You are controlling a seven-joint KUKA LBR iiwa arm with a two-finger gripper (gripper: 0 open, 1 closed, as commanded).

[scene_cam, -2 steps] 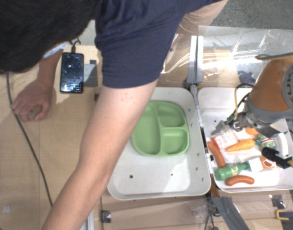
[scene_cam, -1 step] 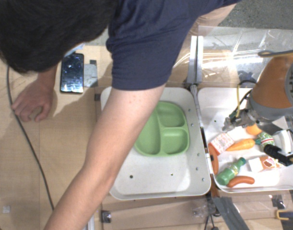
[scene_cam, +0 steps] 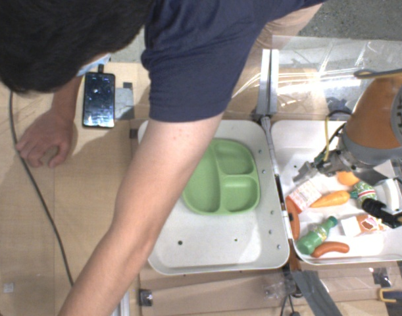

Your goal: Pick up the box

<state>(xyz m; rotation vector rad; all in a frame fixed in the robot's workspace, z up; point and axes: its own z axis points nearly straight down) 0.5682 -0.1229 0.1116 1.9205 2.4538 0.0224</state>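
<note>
In the right bin (scene_cam: 299, 137), a flat white box with red print (scene_cam: 306, 193) lies near the left wall. A smaller white and orange box (scene_cam: 362, 224) sits toward the front right. The grey arm with its orange band (scene_cam: 385, 107) reaches in from the right. Its gripper (scene_cam: 311, 168) hangs low over the bin's left part, just above and behind the red-printed box. Nothing shows between its tips.
A person leans over the left bin (scene_cam: 214, 255), one arm (scene_cam: 154, 176) stretched across it beside a green divided plate (scene_cam: 227, 176). Around the boxes lie a carrot (scene_cam: 330, 199), a green bottle (scene_cam: 316, 237), a red sausage (scene_cam: 330, 248) and a small can (scene_cam: 363, 191). A phone (scene_cam: 99, 99) rests on the bench.
</note>
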